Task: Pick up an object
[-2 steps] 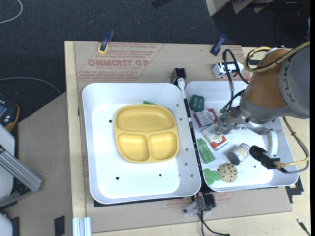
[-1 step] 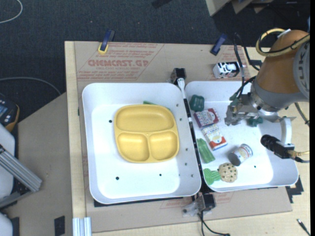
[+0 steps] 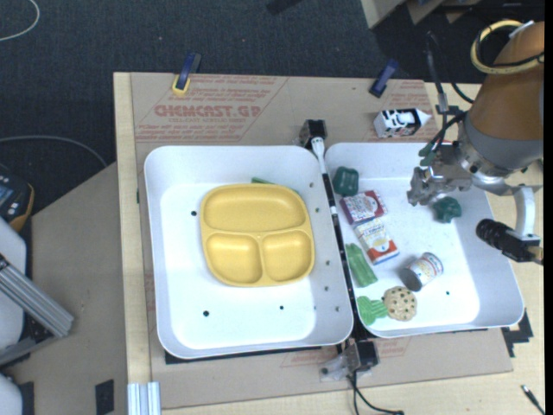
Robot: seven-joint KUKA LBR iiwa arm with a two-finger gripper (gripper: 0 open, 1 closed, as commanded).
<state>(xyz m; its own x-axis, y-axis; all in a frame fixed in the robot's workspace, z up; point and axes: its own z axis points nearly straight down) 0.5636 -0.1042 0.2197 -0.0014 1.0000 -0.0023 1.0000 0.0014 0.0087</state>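
My gripper (image 3: 423, 187) hangs over the right bin (image 3: 492, 309), in its upper middle part. A small dark green object (image 3: 447, 208) lies just below and to the right of it; I cannot tell whether they touch. Other items in this bin: a dark green block (image 3: 346, 180), a red and white packet (image 3: 361, 206), a second packet (image 3: 377, 240), a light green strip (image 3: 360, 264), a small can on its side (image 3: 423, 271), a speckled cookie (image 3: 399, 302) and a green piece (image 3: 371, 309) beside it.
The left bin (image 3: 173, 301) holds a yellow divided plate (image 3: 257, 233) with a green sliver (image 3: 262, 181) at its far edge. A black and white object (image 3: 402, 121) lies on the bench behind the right bin. Clamps (image 3: 183, 74) pin the board's back edge.
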